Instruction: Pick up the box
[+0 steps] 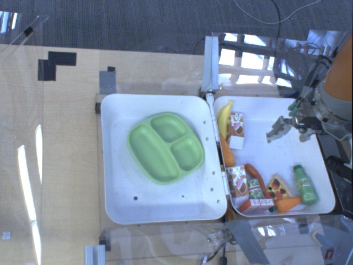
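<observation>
Tool (288, 127) of mine hangs over the upper right of the right bin (329, 207), and I cannot tell whether it is open or closed; nothing sits in it. Nearest box (236, 131) lies to the left, beside the banana (224, 120) at the bin's left wall; more cartons (246, 187) crowd the lower edge with a sausage (255, 174), pizza slice (279, 187), carrot (287, 204) and green bottle (305, 185). I judge the upper box easier: I should approach from above, clear of the banana. The left bin (118, 203) holds a green plate (165, 147).

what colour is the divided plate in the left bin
Light green, all over. The plate shows best in the camera view, lying in the left bin.
</observation>
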Controlling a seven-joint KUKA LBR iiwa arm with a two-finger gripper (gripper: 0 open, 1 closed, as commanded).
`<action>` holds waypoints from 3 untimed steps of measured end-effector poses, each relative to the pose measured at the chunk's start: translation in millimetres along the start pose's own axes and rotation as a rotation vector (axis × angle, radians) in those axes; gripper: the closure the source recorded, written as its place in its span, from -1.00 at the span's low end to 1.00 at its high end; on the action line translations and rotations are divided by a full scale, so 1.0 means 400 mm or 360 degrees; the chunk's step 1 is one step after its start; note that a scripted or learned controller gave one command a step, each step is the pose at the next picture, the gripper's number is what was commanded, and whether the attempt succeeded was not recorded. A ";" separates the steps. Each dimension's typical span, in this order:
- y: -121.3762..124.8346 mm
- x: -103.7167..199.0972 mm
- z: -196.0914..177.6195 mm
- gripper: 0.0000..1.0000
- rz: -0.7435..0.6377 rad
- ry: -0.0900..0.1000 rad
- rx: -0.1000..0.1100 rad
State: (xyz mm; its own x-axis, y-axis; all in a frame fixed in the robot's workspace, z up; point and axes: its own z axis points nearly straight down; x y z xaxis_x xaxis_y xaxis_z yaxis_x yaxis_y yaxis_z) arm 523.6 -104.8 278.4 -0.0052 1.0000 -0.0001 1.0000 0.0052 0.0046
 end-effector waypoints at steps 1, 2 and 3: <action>-0.075 -0.110 0.238 -1.00 0.0041 0.0000 0.0004; -0.083 -0.088 0.472 -1.00 -0.0102 -0.0004 -0.0017; -0.082 0.031 0.470 -1.00 -0.0015 -0.0017 -0.0026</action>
State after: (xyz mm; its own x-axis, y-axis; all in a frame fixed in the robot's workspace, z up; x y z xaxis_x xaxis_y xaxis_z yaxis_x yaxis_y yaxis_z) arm 491.6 -92.6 90.4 -0.0145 0.9998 -0.0112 0.9997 0.0147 0.0207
